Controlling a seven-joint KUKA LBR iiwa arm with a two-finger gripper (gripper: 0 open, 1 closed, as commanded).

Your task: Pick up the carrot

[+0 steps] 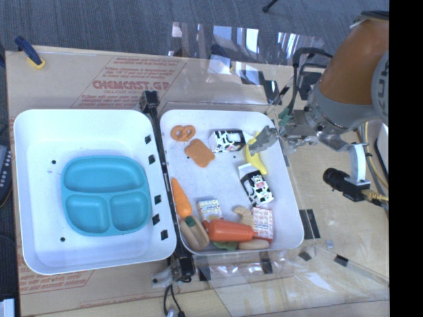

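Observation:
The carrot (180,200) is a small orange cone with a green end. It lies along the left wall of the right bin (291,203), pointing toward the far side. My gripper (264,138) hangs over the far right part of that bin, just above the yellow banana (255,160). It is well apart from the carrot, which sits across the bin to the near left. Nothing shows in the gripper.
Around the carrot lie a larger red-orange vegetable (230,230), a brown stick (193,234), small printed packets (210,209) and two cow-patterned cartons (259,189). A pretzel (182,133) and an orange cracker (199,153) lie at the far left. The left bin (33,131) holds a blue divided plate (104,194).

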